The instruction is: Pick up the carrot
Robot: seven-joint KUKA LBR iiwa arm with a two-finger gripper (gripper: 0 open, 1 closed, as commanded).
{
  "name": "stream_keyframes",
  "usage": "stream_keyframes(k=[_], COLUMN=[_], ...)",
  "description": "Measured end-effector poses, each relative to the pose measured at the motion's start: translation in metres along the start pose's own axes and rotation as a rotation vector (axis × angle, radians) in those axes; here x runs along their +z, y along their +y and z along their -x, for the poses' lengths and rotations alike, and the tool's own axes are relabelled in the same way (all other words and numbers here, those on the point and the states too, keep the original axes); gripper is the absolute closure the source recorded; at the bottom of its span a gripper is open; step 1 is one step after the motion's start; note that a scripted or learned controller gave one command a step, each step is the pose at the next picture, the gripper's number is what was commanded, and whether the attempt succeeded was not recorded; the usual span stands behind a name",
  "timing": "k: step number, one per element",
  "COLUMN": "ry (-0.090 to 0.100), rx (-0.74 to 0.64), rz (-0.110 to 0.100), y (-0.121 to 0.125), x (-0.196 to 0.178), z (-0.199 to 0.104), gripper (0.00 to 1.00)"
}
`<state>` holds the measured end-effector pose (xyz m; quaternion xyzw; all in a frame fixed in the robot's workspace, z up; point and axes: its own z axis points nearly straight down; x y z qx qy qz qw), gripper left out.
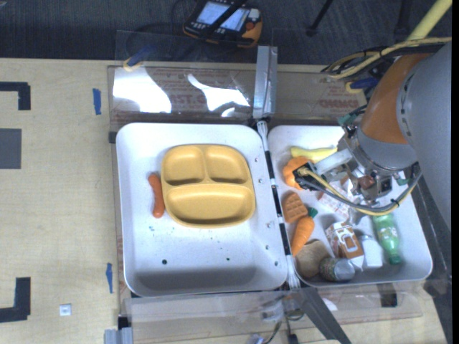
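The carrot (301, 233) lies in the right bin (423, 264) near its left wall. It is orange, its green top points to the upper right and its tip points down. My gripper (363, 185) hangs over the middle of the right bin, to the right of the carrot and a little above it in the view. It is apart from the carrot, and the wrist and cables hide much of it.
Around the carrot lie a ridged brown biscuit (293, 206), a brown lump (308, 256), a can (338, 269), a small box (347, 242), a green bottle (388, 236), an orange item (292, 169) and a yellow banana (313, 152). The left bin (136, 256) holds a yellow divided plate (208, 185) and a red sausage (156, 195).
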<state>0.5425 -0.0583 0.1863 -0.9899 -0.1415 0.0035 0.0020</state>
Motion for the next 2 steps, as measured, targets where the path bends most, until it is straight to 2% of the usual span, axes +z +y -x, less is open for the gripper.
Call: stream_keyframes(k=[1, 2], ry=[0.001, 0.004], rx=[0.081, -0.080], rz=[0.002, 0.005], y=[-0.069, -0.028], x=[0.004, 0.004], z=[0.034, -0.005], gripper=[0.00, 0.00])
